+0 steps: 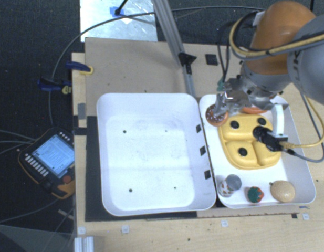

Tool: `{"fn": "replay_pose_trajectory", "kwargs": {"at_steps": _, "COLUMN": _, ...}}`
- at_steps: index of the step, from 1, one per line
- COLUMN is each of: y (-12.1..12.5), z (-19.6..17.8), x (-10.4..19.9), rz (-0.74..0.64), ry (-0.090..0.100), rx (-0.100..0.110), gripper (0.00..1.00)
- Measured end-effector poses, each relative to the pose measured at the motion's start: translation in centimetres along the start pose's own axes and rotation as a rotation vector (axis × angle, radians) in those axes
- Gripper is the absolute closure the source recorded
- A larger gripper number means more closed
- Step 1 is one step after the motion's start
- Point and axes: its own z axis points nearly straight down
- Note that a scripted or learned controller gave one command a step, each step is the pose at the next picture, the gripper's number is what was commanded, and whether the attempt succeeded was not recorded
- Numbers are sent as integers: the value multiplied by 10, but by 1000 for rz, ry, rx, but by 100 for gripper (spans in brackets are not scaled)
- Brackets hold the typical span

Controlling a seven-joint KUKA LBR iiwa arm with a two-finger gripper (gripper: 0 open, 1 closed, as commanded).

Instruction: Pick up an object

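We find the gripper [220, 108] low in the right bin [303, 185], fingers about a brown ring-shaped object [216, 116] at the bin's left wall, closure undetermined, yellow holed block [248, 140] just beside.

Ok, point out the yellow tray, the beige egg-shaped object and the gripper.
yellow tray [249, 143], camera view, on its bare top between the dark spots.
beige egg-shaped object [282, 191], camera view, on its middle.
gripper [219, 111], camera view, at its fingertips.
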Motion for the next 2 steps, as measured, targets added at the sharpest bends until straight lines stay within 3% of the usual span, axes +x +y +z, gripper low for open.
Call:
{"fn": "replay_pose_trajectory", "kwargs": {"at_steps": 1, "y": -20, "z": 14, "x": 57, "rz": -1, "ry": 1, "rx": 2, "gripper": 100}}
{"fn": "replay_pose_trajectory", "kwargs": {"at_steps": 2, "y": -24, "z": 16, "x": 105, "rz": 0, "ry": 0, "rx": 0, "gripper": 100}}
